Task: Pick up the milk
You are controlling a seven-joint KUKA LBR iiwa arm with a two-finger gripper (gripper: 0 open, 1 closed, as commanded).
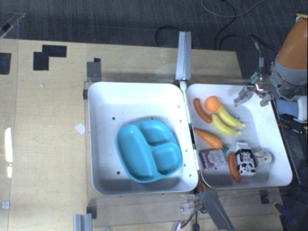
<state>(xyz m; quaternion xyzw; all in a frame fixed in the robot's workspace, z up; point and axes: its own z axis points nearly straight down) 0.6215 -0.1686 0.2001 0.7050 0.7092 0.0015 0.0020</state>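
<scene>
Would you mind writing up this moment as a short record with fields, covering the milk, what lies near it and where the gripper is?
milk: carton with cow pattern, near the front of the right bin
touching milk: sausage on its left
nearby: carrot, bananas, orange
left bin: blue divided plate
gripper: over the right bin's far right corner, apart from the milk

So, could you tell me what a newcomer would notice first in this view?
Probably the bright blue divided plate lying alone in the left bin. Next, the right bin crowded with toy food: bananas, an orange, a carrot and the cow-patterned milk near its front. The gripper hovers over that bin's far right corner.
</scene>
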